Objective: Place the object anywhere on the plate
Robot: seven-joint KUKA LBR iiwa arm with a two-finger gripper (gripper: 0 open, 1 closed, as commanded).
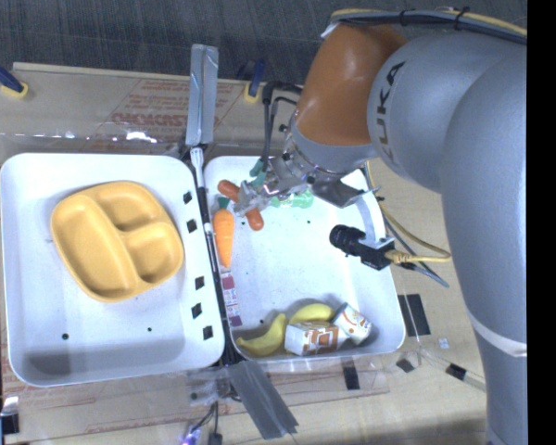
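The gripper [259, 191] hangs over the sausage [241, 204] just above the carrot [223, 235], its jaws' state unreadable, so a clean pick needs one item isolated before crossing to the yellow plate [117, 239] at left.

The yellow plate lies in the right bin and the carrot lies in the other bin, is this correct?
Not quite. The camera view shows the yellow plate in the left bin; the carrot lies in the other bin, the right one.

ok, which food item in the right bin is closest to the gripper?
The small red-orange sausage-like piece at the bin's top left, right beside the gripper. The carrot lies just below it; the banana and cartons sit along the bottom edge.
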